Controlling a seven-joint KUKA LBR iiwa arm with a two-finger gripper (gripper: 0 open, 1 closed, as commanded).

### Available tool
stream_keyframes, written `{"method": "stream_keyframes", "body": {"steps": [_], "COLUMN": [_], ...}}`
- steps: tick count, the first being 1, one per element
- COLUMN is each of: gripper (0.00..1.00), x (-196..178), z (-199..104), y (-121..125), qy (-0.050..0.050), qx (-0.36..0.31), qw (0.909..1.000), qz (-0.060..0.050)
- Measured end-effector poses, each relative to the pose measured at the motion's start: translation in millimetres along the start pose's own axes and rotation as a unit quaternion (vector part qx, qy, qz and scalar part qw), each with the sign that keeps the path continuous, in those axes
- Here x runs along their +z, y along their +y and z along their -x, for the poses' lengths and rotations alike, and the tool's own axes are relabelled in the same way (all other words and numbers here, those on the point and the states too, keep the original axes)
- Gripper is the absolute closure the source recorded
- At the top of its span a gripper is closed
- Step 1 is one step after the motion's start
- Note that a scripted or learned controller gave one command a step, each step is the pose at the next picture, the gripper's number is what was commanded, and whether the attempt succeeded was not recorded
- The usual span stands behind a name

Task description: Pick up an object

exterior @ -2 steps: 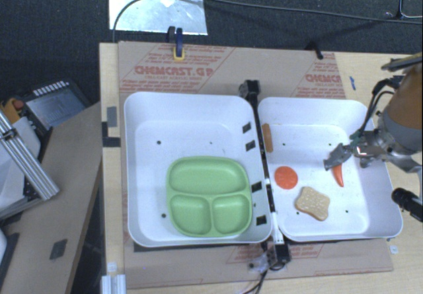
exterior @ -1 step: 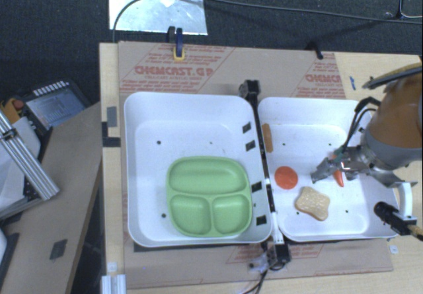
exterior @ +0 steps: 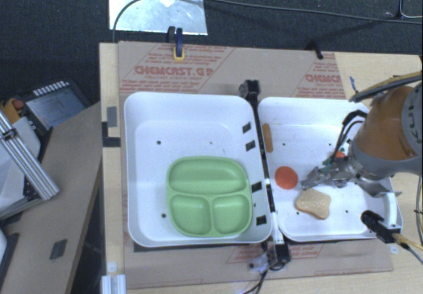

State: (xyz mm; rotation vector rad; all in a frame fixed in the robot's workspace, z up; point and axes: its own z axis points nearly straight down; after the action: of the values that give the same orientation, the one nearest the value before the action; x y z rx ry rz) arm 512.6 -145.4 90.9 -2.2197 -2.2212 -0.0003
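tan and bread-like, the toast piece [exterior: 313,203] lies in the right bin [exterior: 297,117], near its front wall, with an orange disc [exterior: 286,178] just beside it on the left. your gripper [exterior: 316,181] sits low just above the toast's upper edge; you cannot tell from this view how it is set, and nothing shows held in it. centre over the toast before you descend, keep clear of the disc, and lift straight up. the green divided tray [exterior: 209,195] in the left bin [exterior: 192,111] is well apart.
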Motion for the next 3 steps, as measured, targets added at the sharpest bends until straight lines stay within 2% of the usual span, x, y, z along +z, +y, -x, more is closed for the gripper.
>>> {"method": "stream_keyframes", "body": {"steps": [1,2,3], "gripper": [1.0,1.0,1.0], "x": [-13,-60,-111], "z": [0,-6,3], "y": [1,7,2], "qy": [-0.001,-0.001,-0.001], "qx": [-0.001,-0.002,-0.001], "qw": [1.0,1.0,1.0], "qz": [0.002,0.003,0.003]}}
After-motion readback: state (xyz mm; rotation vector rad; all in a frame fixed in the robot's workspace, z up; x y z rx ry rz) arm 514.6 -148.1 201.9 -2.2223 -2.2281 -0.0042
